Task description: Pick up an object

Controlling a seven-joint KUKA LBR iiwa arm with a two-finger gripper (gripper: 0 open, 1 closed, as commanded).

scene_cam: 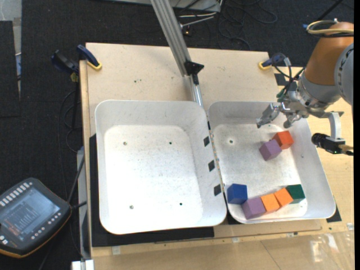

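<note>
The right bin [315,167] holds several small blocks. An orange block [284,139] and a purple block [270,149] lie together in its upper part. Along the front wall sit a blue block [237,193], a purple block [253,207], an orange block [270,201] and a green block [295,193]. My gripper [279,117] hangs over the bin's upper right area, just above the upper orange block. Its fingers are spread open, with nothing between them.
The left bin [112,151] lies beside the right one. A grey metal pole [171,30] slants across the bench's back. Clamps [90,58] sit at the back corners. A teach pendant [28,215] lies at the lower left.
</note>
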